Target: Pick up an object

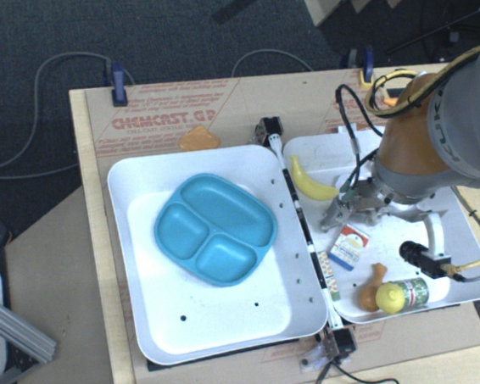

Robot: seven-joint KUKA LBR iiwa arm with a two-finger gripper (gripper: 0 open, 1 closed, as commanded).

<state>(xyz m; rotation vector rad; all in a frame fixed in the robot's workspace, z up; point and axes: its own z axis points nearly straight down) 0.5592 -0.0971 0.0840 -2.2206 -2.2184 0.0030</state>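
Observation:
The right bin (474, 226) holds a yellow banana (310, 185) at its back left. A small white, blue and red carton (346, 248) lies in the middle, and near the front are a brown drumstick-shaped toy (371, 286), a yellow lemon (391, 298) and a green-labelled bottle (423, 291). My gripper (357, 209) hangs low over the bin, just right of the banana and just behind the carton. Its fingers are spread open and nothing sits between them.
The left bin (152, 324) bears a blue divided plate (215, 229). A small orange object (198, 137) lies on the bench behind that bin. The grey arm with its orange band (409, 139) covers the right bin's back right, and a black cabled part (422, 260) sticks out near the bottle.

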